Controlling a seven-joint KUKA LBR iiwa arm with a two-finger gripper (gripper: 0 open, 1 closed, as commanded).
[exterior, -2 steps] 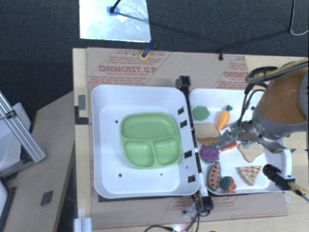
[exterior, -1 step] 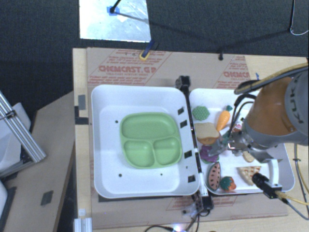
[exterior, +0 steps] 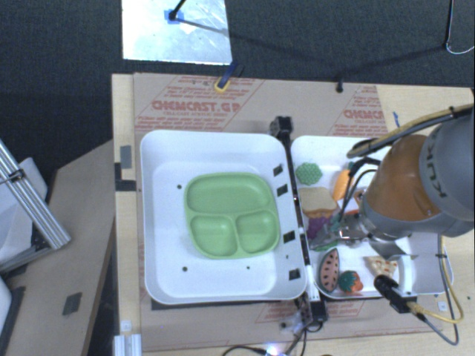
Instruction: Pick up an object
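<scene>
The right bin (exterior: 415,277) holds several toy foods. A green round piece (exterior: 309,173) lies at its back left, with an orange piece (exterior: 341,184) beside it. A tan bread slice (exterior: 317,199) sits over a purple piece (exterior: 318,226). Near the front lie a watermelon slice (exterior: 329,268), a small red and green fruit (exterior: 349,280) and a pizza wedge (exterior: 383,265). My gripper (exterior: 340,228) is down in this bin beside the purple piece, under the grey and orange wrist (exterior: 404,188). The arm hides the middle of the bin.
The left bin (exterior: 159,199) holds a light green divided plate (exterior: 230,215). A black divider (exterior: 291,199) runs between the two bins. Cables trail from the arm over the right bin's front right corner (exterior: 415,310).
</scene>
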